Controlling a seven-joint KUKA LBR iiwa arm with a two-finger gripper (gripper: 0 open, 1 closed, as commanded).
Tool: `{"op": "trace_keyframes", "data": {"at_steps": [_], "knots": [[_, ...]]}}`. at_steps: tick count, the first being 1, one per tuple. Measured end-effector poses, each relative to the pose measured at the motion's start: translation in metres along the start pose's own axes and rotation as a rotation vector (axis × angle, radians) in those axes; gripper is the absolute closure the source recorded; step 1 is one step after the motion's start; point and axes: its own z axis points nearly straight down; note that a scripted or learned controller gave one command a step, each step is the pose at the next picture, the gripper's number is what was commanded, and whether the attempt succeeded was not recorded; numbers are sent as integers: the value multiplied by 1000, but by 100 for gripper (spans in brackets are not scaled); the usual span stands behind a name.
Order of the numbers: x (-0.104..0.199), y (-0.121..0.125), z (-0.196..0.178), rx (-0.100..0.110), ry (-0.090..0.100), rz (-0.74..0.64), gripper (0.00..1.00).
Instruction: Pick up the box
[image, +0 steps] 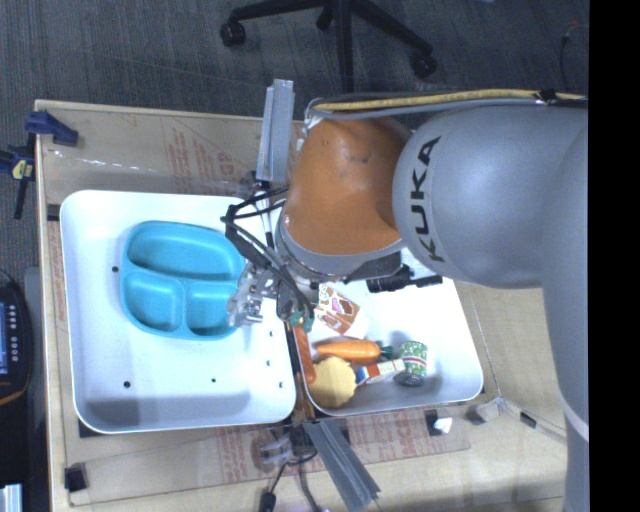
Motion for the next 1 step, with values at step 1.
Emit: {"op": "trace_keyframes", "data": {"at_steps": [1], "knots": [[31,70,28,0,0,9,100]]}}
